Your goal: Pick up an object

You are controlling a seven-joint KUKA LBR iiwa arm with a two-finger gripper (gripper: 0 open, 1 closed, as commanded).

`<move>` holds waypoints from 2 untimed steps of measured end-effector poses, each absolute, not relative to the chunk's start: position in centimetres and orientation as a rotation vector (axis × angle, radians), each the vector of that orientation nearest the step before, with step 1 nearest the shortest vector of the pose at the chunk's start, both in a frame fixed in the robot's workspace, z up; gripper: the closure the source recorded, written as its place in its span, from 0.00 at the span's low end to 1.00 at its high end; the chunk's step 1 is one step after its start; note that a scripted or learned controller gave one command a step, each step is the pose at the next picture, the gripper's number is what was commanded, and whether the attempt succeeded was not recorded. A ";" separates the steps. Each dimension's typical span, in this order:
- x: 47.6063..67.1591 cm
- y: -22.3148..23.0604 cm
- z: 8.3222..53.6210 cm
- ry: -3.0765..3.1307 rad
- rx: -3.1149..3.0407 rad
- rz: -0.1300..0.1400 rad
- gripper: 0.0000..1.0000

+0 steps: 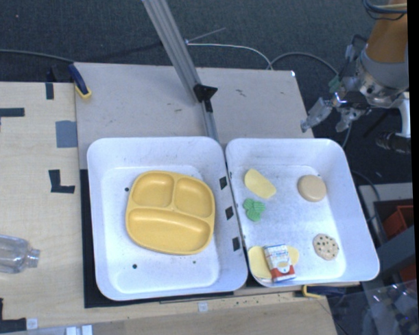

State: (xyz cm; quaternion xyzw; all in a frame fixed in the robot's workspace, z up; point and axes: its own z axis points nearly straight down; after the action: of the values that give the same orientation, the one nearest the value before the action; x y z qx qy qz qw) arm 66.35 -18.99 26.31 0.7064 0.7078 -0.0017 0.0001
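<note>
Carton (pixel 280 262) sits nearest, at the front edge of the right bin (pixel 347 167), red and white, lying partly on a yellow piece (pixel 257 258); print on its face is too small to read. Just to its right, a chocolate-chip cookie (pixel 325 246), apart from the carton. Further in: a small green piece (pixel 253 209) close to the divider between bins, a yellow oblong (pixel 259 183) above it with its long axis running slantwise from upper left to lower right, and a round tan bun (pixel 312 188) toward the bin's right side. Left bin (pixel 101 201) holds a yellow divided plate (pixel 170 212), three compartments, nothing in them. A clear plastic bottle (pixel 13 252) lies on the bench off to the far left, outside both bins. Farthest back, the gripper (pixel 329 111) hangs beyond the rear right corner of the right bin, above the bench rather than over any item; fingers look parted, nothing between them. Bun is my pick as the closest target: it lies forward and slightly left of the gripper, with the yellow oblong further left. Any pick would need the arm to come in over the rim and descend. No brands or writing legible anywhere. Nothing lifted yet.
</note>
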 end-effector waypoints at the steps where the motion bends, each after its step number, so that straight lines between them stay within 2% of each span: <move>1: 60.4 -10.6 20.4 2.235 2.222 -0.008 0.00; 2: 58.0 -9.2 8.7 2.222 2.220 -0.002 0.00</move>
State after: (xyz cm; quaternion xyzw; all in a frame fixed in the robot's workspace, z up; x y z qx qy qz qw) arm 58.02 -9.22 8.66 0.7068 0.7074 -0.0006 0.0004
